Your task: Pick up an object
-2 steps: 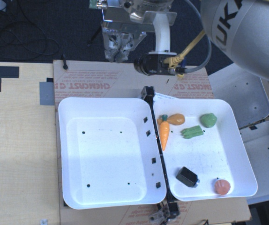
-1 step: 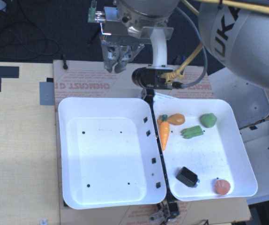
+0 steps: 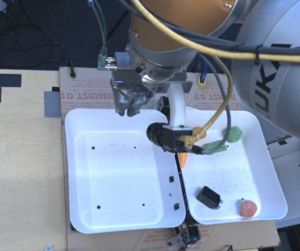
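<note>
gripper [image 3: 129, 107] blurred; orange cone [image 3: 182, 160] (tip only) showing.

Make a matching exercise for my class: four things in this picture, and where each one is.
Things: 1 hand; 2 block; 3 ball; 4 green toy.
Places: A right bin, lower right corner; B right bin, upper part; C over the left bin, at its upper edge; D right bin, just left of the ball.
Pairs: 1-C; 2-D; 3-A; 4-B.
</note>
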Controlling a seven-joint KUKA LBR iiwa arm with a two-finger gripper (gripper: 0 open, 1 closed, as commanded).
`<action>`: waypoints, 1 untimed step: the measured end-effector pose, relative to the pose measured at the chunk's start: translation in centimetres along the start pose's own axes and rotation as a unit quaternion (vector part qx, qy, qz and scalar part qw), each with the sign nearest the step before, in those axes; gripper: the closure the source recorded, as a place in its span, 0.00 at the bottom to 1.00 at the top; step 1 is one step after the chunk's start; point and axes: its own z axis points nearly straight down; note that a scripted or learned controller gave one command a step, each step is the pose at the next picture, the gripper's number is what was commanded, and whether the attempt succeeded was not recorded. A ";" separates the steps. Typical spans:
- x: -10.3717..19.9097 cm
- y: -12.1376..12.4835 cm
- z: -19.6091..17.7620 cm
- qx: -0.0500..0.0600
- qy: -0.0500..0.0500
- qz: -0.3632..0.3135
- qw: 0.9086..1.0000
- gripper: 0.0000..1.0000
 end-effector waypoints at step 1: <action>0.0 2.8 -6.1 -0.006 0.002 0.001 1.000 1.00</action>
